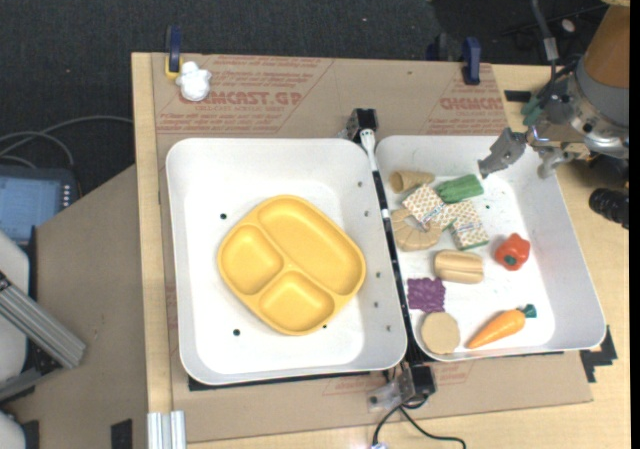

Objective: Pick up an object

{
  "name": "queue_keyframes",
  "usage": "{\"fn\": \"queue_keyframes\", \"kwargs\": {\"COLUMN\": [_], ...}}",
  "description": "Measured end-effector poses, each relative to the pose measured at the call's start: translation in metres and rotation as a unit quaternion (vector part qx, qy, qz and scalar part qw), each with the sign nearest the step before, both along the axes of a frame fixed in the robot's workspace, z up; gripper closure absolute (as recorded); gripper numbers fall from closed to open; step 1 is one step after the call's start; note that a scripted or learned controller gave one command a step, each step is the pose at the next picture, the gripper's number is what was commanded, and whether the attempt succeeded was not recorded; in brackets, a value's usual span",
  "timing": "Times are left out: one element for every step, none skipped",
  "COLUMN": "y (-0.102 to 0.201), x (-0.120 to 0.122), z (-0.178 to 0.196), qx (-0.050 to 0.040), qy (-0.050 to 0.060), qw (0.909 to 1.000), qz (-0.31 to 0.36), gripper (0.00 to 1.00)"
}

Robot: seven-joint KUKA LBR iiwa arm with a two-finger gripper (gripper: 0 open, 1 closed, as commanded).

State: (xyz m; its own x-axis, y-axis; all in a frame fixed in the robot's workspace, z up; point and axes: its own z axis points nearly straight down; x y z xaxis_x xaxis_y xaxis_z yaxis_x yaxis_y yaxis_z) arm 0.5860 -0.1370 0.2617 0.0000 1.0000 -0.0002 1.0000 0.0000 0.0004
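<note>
End effector (522, 152) hangs over the upper right rim of the right-hand shallow white bin (575, 267), fingers spread wide, nothing between them. Below it in that bin: a green block (461, 188), two checkered sandwich pieces (424, 205), a red plastic pepper (512, 251), a tan bread roll (459, 267), purple grapes (426, 293), a round cracker (439, 333), an orange plastic carrot (497, 327). Left-hand white bin (195, 237) carries a yellow three-compartment plastic plate (290, 263). Both bins sit on a cardboard-covered surface (260, 97).
</note>
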Motion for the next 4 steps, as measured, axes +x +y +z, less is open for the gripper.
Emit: {"fn": "queue_keyframes", "kwargs": {"y": [-0.029,-0.035,-0.035,-0.071], "x": [0.049,0.083,0.082,0.081], "z": [-0.125,-0.178,-0.166,-0.146], "qx": [-0.0003,-0.0009,-0.0015,-0.0011], "qy": [-0.001,-0.003,-0.003,-0.002], "qw": [1.0000,1.0000,1.0000,1.0000], "qz": [0.000,0.001,0.001,-0.001], "gripper": [0.00,0.00,1.00,1.00]}}
